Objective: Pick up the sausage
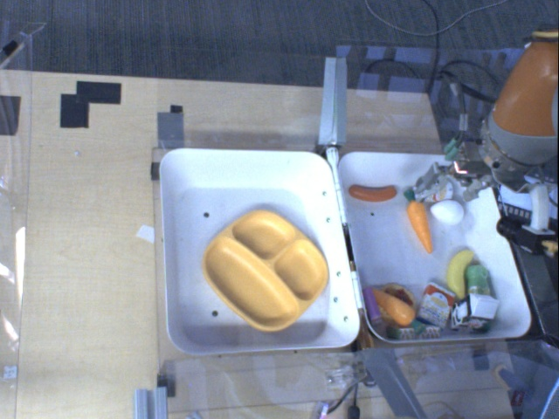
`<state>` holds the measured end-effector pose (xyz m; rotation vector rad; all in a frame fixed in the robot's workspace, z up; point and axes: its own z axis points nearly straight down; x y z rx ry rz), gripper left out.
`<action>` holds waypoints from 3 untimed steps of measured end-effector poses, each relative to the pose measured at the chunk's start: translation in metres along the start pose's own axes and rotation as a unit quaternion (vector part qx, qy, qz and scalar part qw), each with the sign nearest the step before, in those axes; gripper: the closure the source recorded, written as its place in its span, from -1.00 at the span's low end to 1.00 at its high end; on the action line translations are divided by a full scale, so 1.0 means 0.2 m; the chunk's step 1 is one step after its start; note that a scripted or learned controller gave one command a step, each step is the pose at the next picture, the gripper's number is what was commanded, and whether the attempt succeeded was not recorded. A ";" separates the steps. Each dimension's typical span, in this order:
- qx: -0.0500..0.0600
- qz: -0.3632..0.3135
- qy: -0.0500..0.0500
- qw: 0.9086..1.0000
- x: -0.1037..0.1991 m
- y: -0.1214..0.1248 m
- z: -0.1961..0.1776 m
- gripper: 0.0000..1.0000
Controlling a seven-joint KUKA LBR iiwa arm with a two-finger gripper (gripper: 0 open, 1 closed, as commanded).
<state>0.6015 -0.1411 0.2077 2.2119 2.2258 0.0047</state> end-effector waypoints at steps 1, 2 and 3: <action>0.000 0.065 0.000 0.998 0.16 0.30 0.36 -1.00; -0.009 -0.064 -0.002 0.998 0.26 0.37 0.55 -1.00; -0.009 -0.140 -0.004 0.990 0.26 0.34 0.55 -1.00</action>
